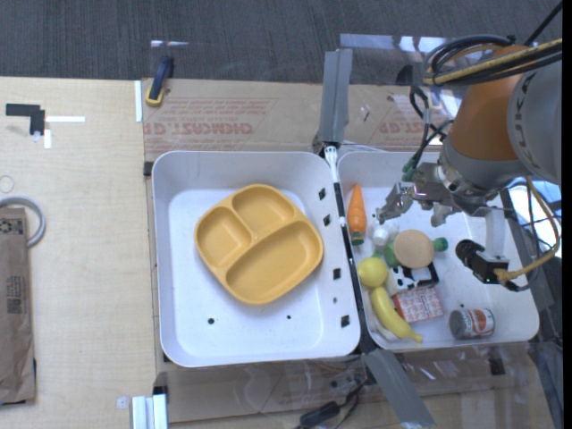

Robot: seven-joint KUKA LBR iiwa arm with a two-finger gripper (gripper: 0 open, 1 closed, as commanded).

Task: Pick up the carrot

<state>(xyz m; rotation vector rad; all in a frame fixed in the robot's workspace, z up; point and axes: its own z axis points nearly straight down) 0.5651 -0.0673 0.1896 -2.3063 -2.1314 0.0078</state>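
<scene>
From above, the carrot [357, 209] lies in the right bin [523, 324], hard against its left wall, tip toward the far end; the gripper [394, 206] hangs just right of it, apart from it, holding nothing; whether its jaws are open or closed I cannot tell. Nearer along that wall sit a lemon [372, 271] and a banana [390, 315]; a bun [413, 248], a red box [418, 306] and a can [471, 323] lie to their right. The left bin [179, 329] holds a yellow plate [258, 242].
</scene>
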